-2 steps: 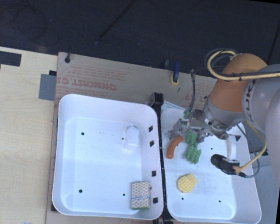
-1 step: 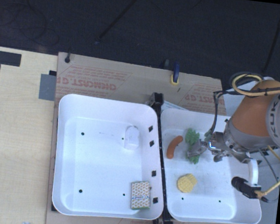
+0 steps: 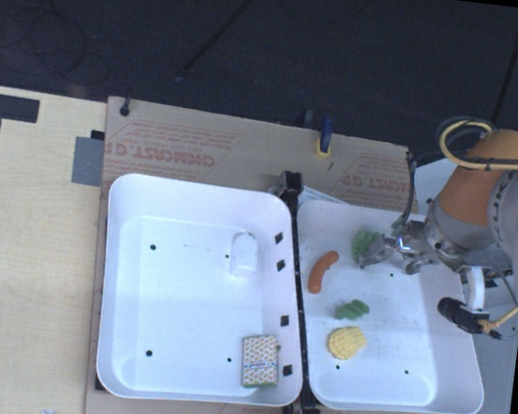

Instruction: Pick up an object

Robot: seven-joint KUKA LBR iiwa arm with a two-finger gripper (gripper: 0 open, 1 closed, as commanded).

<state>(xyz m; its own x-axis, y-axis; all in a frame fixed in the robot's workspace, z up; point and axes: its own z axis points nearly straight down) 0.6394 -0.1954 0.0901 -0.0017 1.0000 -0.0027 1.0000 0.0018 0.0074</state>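
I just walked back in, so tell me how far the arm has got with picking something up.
Nothing looks lifted yet. The sausage, the corn and a small green piece all lie on the floor of the right bin. In hand: the gripper is low in that bin, right beside another green piece. Left: a grasp I can actually see, then the lift. The box in the left bin sits untouched.
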